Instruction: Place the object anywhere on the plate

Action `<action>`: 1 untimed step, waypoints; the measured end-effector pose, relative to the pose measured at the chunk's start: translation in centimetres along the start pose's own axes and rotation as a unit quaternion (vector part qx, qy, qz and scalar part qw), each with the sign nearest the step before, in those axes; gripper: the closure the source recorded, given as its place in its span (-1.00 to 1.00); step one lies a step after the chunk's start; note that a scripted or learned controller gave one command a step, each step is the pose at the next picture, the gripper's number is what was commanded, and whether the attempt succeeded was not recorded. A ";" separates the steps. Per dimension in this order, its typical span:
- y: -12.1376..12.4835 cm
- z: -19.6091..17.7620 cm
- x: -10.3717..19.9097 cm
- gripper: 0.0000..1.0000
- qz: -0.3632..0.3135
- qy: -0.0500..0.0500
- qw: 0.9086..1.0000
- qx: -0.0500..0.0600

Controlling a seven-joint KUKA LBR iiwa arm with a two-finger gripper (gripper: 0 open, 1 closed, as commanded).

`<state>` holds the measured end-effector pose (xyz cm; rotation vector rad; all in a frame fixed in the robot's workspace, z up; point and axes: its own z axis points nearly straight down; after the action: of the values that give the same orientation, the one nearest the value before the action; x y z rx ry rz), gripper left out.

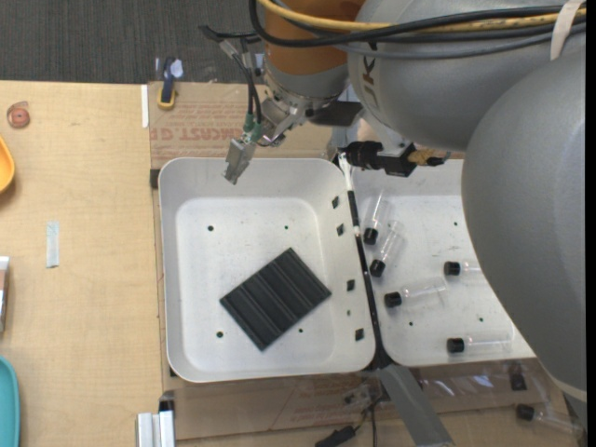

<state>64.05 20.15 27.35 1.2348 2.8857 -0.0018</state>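
Camera view: gripper (237, 168) above left bin (177, 250) rim, finger state: cannot tell. Plate (276, 298) bare; vials (384, 240) still need picking.

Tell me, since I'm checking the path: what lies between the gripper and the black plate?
Bare white floor of the left bin separates the gripper from the black plate in the camera view.

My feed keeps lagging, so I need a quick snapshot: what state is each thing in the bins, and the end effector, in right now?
Black ribbed plate: flat in the left bin, turned at a slant, nothing on it.
Clear tubes with black caps: lying scattered on their sides in the right bin.
End effector: over the left bin's far rim, apart from the plate.
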 end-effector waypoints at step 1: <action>0.0 -0.9 0.0 1.00 -0.001 -0.001 1.000 0.000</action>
<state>64.10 20.17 28.21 1.2309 2.8850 -0.0045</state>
